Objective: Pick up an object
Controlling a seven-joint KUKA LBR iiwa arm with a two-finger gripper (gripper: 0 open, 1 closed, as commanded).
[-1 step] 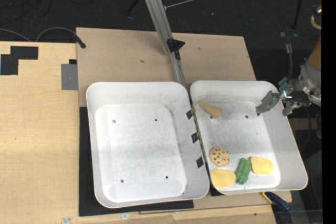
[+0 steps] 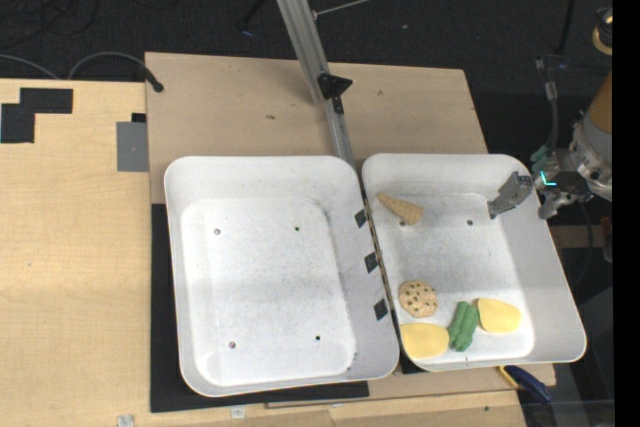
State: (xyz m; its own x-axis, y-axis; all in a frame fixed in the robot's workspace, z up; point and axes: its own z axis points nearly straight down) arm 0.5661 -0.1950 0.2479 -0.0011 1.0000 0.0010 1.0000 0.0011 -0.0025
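The right bin (image 2: 530, 260) holds several small items. A tan wedge (image 2: 400, 208) lies near its far left corner. Along the near side lie a brown speckled cookie (image 2: 417, 297), a yellow piece (image 2: 425, 340), a green pod (image 2: 462, 325) and a second yellow piece (image 2: 498, 315). My gripper (image 2: 521, 206) hangs over the bin's far right corner, well clear of all the items. It is open, its two fingers spread, and nothing lies between them.
The left bin (image 2: 200, 185) sits beside the right one, joined by black clips (image 2: 370, 260) along the shared wall. A slanted aluminium rail (image 2: 300, 25) rises behind the bins. Wooden bench surface surrounds both bins.
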